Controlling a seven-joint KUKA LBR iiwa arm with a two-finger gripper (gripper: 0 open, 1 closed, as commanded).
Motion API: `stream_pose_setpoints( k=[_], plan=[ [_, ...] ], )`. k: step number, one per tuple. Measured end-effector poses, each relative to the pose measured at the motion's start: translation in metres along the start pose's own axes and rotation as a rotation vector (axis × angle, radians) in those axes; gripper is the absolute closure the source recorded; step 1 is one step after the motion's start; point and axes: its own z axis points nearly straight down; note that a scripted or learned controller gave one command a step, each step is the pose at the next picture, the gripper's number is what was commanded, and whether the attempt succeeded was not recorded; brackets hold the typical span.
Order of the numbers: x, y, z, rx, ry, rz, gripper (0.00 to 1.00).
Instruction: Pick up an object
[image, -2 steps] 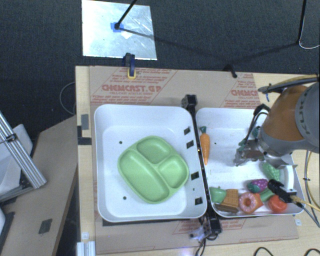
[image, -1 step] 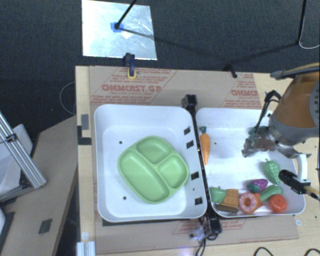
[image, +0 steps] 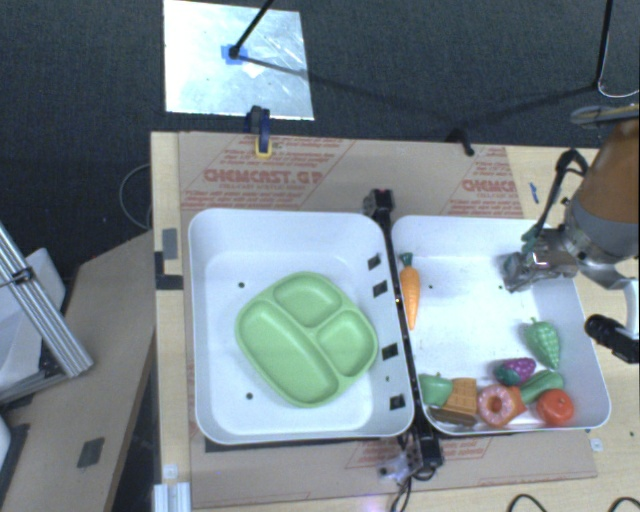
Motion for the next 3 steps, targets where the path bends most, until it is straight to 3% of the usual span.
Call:
stream_pose_setpoints(
  k=[1, 2, 3],
  plan=[
    [0.0, 0.001, -0.007, 0.005, 0.002, 0.0, 1.0],
    [0.048, -0.019, -0.001, 0.008, 0.004, -0.004, 1.0],
    [0.102, -0.022, 0.005, 0.006, 0.004, -0.006, 1.0]
  ],
)
